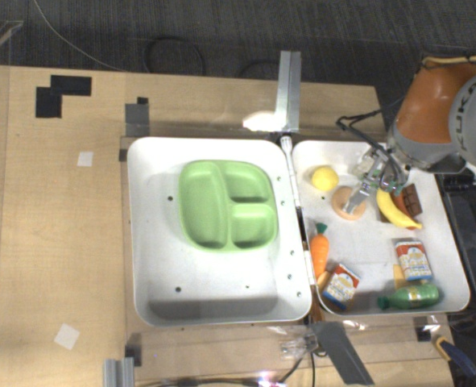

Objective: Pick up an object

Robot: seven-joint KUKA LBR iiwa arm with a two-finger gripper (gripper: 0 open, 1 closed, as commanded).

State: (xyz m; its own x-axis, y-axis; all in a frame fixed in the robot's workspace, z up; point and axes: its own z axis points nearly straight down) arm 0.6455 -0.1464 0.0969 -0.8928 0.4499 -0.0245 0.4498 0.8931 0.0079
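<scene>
My gripper (362, 193) reaches into the right bin (447, 248) from the upper right, slanting down and to the left. Its tip is at a small tan round object (346, 201) and partly covers it. A yellow lemon (324, 178) lies just left of the gripper. A banana (394, 209) lies just to its right, beside a dark brown bar (412, 200). Nearer the front are a carrot (320, 251), a small red and white box (342, 285), a second box (412, 260) and a green bottle (410, 297).
The left bin (153, 240) holds a green divided tray (226, 204). A metal post (289, 91) stands behind the wall between the two bins. The arm's orange band (431, 103) hangs over the right bin's back right corner.
</scene>
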